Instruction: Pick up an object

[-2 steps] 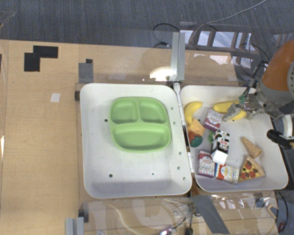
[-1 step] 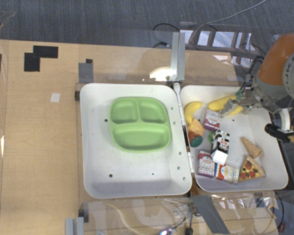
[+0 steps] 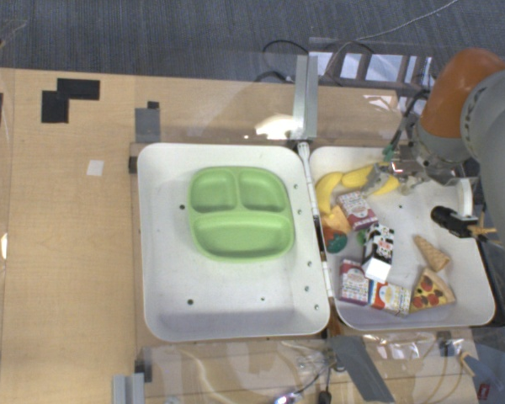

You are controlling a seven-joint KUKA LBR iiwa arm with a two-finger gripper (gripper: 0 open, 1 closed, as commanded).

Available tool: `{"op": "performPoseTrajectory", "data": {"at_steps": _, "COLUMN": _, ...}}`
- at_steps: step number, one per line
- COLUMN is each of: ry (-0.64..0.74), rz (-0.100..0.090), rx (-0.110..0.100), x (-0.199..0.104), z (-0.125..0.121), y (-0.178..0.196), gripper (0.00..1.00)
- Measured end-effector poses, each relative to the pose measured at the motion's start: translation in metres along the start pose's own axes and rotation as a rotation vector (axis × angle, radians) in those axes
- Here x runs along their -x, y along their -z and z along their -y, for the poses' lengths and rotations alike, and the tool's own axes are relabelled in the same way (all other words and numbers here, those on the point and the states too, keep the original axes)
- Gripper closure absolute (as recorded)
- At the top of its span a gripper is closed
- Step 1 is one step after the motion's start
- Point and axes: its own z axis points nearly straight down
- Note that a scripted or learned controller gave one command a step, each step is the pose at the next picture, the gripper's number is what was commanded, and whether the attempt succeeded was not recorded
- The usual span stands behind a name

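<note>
We start with the wooden bench [image 3: 67, 251], which carries two white bins side by side. The left bin [image 3: 164, 293] holds a green divided plate [image 3: 240, 213], lying flat a little toward the far edge, with bare white floor along the near edge.

The grey arm [image 3: 488, 116] with its orange band [image 3: 454, 91] comes in over the far right corner of the right bin [image 3: 465, 269]. Everything the task might lift is in this bin, crowded toward its left wall and near edge.

A yellow banana [image 3: 343, 183] curves along the far left corner. Just under it lies a small pink packet [image 3: 356, 207], tilted, with an orange piece [image 3: 337, 220] touching it on the wall side. A pizza slice [image 3: 433, 291] sits in the near right corner, and a tan cone [image 3: 431, 253] lies just beyond it, tip pointing to the far edge. Along the near edge we see a red box [image 3: 353, 283] and a second printed box [image 3: 391, 297] beside it. A black-and-white carton [image 3: 379, 244] stands at mid-bin – a white cube [image 3: 377, 269] touches its near side. A small green and red piece [image 3: 337, 242] rests against the left wall.

The gripper [image 3: 400, 171] is at the far edge of the right bin, by the banana's right end. We cannot tell whether the claw is apart or together, and we see nothing held in it.
</note>
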Motion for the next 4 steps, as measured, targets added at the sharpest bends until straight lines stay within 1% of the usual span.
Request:
{"op": "performPoseTrajectory", "data": {"at_steps": 1, "ry": 0.006, "rz": -0.007, "rx": -0.002, "x": -0.004, "z": -0.001, "y": 0.007, "gripper": 1.00}}
{"op": "performPoseTrajectory", "data": {"at_steps": 2, "ry": 0.007, "rz": -0.006, "rx": 0.000, "x": -0.005, "z": -0.002, "y": 0.008, "gripper": 0.00}}
{"op": "performPoseTrajectory", "data": {"at_steps": 3, "ry": -0.040, "rz": -0.002, "rx": 0.023, "x": -0.058, "z": -0.001, "y": 0.001, "gripper": 0.00}}
{"op": "performPoseTrajectory", "data": {"at_steps": 4, "ry": 0.115, "rz": 0.001, "rx": 0.034, "x": -0.041, "z": 0.058, "y": 0.002, "gripper": 0.00}}
